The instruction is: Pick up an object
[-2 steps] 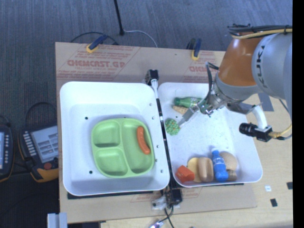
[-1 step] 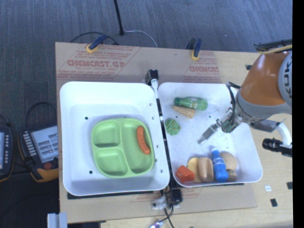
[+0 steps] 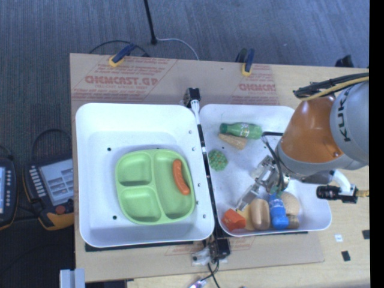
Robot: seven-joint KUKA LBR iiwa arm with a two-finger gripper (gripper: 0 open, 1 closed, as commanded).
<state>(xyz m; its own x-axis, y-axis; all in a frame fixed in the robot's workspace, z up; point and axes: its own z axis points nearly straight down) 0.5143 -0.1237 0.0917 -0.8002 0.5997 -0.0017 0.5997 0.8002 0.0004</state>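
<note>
My gripper (image 3: 254, 186) hangs low over the right bin (image 3: 300, 114), open, with nothing between its fingers. Its lower fingertip (image 3: 242, 203) is just above a red block (image 3: 234, 219) at the bin's front edge. Beside the block lie a tan bun (image 3: 259, 213), a blue bottle (image 3: 278, 212) and a beige piece (image 3: 292, 204), partly under the wrist. Farther back rest a green bottle (image 3: 241, 129), a tan cone (image 3: 233, 141) and a green ball (image 3: 217, 159). An orange sausage (image 3: 180, 177) lies in the green divided plate (image 3: 139, 191) in the left bin (image 3: 96, 137).
The arm's orange band (image 3: 309, 134) and grey body cover the right bin's right side. A ridge (image 3: 203, 161) separates the two bins. Clamps (image 3: 246, 63) and cables sit at the bench's back edge.
</note>
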